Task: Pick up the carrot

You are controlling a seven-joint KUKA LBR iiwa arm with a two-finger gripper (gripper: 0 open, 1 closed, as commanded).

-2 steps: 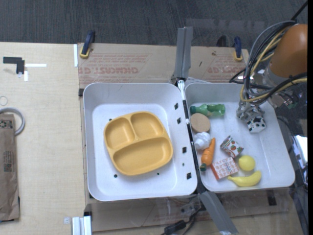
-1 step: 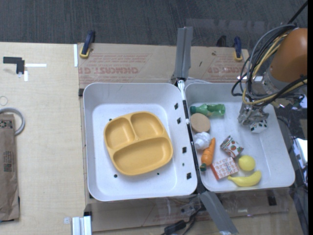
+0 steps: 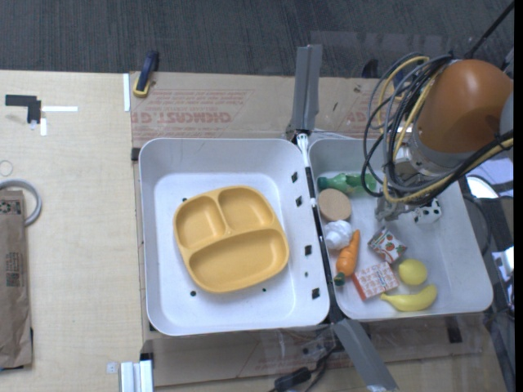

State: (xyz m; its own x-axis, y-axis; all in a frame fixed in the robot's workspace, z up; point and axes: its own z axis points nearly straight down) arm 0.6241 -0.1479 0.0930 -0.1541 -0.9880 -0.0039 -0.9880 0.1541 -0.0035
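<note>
The grey arm [image 3: 458, 113] reaches over the right bin [image 3: 466, 296] on the counter [image 3: 73, 219]. The left bin [image 3: 163, 300] carries a yellow divided plate [image 3: 231, 239]. The carrot [image 3: 349, 254] lies near the right bin's left wall (beside a banana [image 3: 409, 300] and lemon [image 3: 413, 272]). The claw [image 3: 391, 211] hangs right of it; its state I cannot tell.

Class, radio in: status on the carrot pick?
Gripper over right bin, nothing visibly held. Carrot lies apart, near left wall. White garlic-like piece touching it, red carton beside.
</note>
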